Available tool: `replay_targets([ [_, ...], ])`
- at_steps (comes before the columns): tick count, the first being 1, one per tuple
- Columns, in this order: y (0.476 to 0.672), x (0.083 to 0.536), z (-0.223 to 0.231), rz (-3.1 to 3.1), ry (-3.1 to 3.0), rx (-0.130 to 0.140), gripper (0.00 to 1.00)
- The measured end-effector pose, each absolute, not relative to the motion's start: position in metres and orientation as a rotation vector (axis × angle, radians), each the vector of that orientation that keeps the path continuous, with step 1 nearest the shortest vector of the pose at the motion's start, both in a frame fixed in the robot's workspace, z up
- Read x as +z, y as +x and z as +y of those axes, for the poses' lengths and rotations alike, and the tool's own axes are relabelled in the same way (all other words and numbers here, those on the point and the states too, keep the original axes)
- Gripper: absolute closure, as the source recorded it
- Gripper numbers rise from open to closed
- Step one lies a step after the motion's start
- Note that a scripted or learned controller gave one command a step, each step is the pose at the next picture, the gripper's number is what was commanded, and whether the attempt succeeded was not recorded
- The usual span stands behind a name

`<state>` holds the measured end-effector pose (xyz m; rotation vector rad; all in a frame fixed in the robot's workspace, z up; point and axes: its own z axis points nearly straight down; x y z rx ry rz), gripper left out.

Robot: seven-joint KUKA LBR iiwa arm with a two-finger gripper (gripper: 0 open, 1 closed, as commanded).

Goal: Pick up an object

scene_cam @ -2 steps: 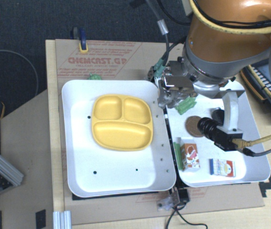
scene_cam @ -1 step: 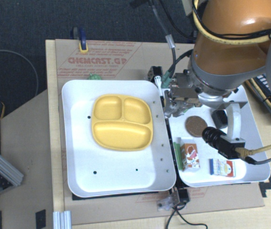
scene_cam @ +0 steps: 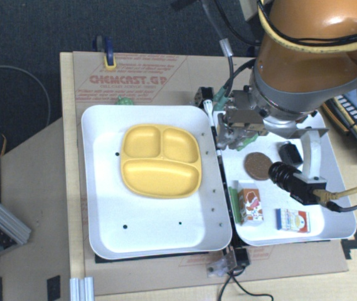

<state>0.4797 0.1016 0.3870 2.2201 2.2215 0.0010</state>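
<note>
Beside the brown disc [scene_cam: 258, 165], toward the yellow plate's bin, the pincer [scene_cam: 236, 137] hangs low with jaws I cannot make out, so I judge it should centre over that disc, descend straight, and avoid the bin wall [scene_cam: 218, 168] between.

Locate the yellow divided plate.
In the camera view, the yellow divided plate lies in the left bin, toward its back, across the divider from the gripper.
</note>
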Motion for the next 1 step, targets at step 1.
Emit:
replay_targets([
  [1, 0.4802, 0.3972, 0.1021, 2.221, 2.218, 0.003, 1.0],
])
